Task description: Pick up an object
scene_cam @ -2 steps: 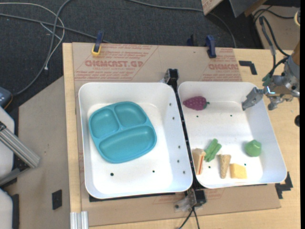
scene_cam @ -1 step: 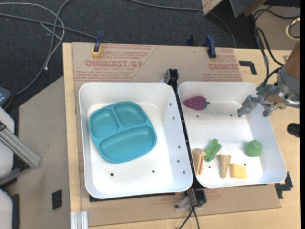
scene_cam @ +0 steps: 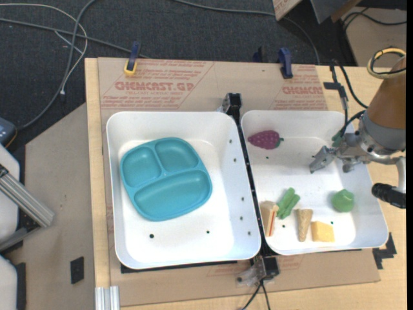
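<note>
Dark carpet (scene_cam: 51, 63) is lying around the bench, with thin cables trailing across it, and a cardboard sheet (scene_cam: 193, 86) printed with red lettering is covering the bench top, held at its far edge by a yellow clamp (scene_cam: 133, 58) and a blue clamp (scene_cam: 284, 62). Two shallow white bins are sitting side by side on the cardboard. Inside the left bin (scene_cam: 126, 237), a turquoise divided plate (scene_cam: 166, 177) is lying flat, slightly towards the bin's left side. Reaching in from the right, the arm (scene_cam: 390, 108) is hanging over the right bin (scene_cam: 361, 237), its orange band showing above the grey wrist. The gripper (scene_cam: 330, 158) is pointing towards the middle of that bin, over bare white floor; its fingers seem to be parted a little with nothing between them, though the metal parts are small and blurred, so this is hard to judge. Small toy foods are lying scattered in the right bin: a purple bunch of grapes (scene_cam: 265, 139) near the far left corner, a green pepper-like piece (scene_cam: 343, 200) just right of the gripper's reach, a green vegetable (scene_cam: 287, 201), a yellow cheese block (scene_cam: 322, 231), a tan cone (scene_cam: 302, 224), and a pale slice with an orange stripe (scene_cam: 268, 217) resting against the near left wall.
</note>
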Available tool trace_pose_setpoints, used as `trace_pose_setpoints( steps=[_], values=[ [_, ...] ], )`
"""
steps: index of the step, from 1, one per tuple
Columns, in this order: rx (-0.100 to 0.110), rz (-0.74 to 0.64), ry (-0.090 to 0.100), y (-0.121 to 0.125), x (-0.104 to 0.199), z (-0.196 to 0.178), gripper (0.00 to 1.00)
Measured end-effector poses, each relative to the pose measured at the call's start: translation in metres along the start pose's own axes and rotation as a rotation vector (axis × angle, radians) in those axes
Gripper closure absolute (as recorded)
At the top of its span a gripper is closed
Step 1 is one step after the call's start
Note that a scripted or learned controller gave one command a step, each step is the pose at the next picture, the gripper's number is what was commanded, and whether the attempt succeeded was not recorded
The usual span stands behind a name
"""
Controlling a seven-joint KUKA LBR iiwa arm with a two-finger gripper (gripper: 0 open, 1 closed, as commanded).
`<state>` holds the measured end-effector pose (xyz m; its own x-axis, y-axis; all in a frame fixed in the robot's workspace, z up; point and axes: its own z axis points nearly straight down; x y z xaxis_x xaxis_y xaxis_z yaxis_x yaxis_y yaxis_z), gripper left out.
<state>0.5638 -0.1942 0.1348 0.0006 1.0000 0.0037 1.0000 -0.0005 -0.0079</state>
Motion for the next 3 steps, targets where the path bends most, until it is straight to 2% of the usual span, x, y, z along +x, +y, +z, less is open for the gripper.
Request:
trace_pose_setpoints(
  steps=[1, 3],
  values=[
    [-0.010, 0.000, -0.003, 0.002, -0.001, -0.015, 1.00],
    [-0.014, -0.002, -0.006, 0.012, -0.003, -0.105, 1.00]
  ],
)
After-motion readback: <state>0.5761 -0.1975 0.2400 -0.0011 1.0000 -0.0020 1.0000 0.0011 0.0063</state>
